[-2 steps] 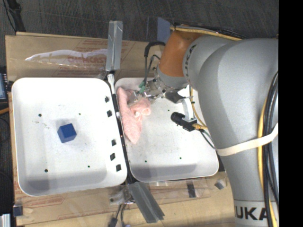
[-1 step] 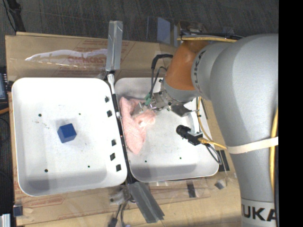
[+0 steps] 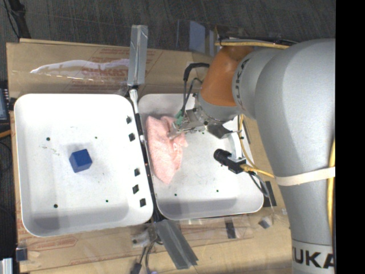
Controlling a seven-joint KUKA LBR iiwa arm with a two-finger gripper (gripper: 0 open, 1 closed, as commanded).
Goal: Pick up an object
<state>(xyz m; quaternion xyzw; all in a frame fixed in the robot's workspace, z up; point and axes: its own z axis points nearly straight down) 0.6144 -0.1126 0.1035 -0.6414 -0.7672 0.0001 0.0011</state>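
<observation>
A crumpled pink cloth [image 3: 164, 147] lies in the right bin [image 3: 199, 201], against its left wall. My gripper [image 3: 175, 128] reaches down from the orange-banded wrist onto the cloth's upper right edge, touching the fabric. A small blue cube [image 3: 80, 160] sits alone in the left bin [image 3: 34, 153], left of its middle.
The big grey arm body fills the right side and overhangs the right bin's far right part. A black cable connector [image 3: 227, 158] hangs over that bin's right half. A metal divider bar [image 3: 137, 56] stands between the bins at the back.
</observation>
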